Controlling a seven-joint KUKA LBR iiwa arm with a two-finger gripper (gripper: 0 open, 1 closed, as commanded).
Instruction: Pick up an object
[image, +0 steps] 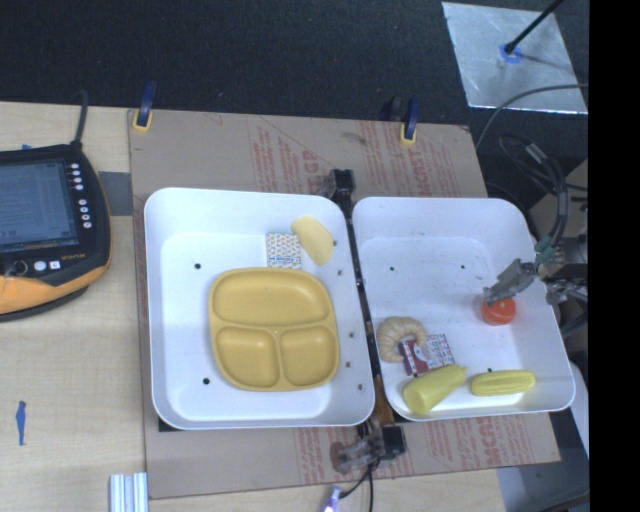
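I see the gripper (503, 291) over the red object (499, 311), perhaps touching; I cannot tell its fingers' state, arm mostly cut off.

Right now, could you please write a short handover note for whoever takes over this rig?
Gripper: at the right bin's right side, just above the small orange-red object; no grasp visible.
Right bin also holds a doughnut, a small packet and two yellow pieces along its near edge.
Left bin: yellow divided tray, a packet, a pale yellow piece.
Done: nothing lifted yet.
Left: grasp and lift one object.
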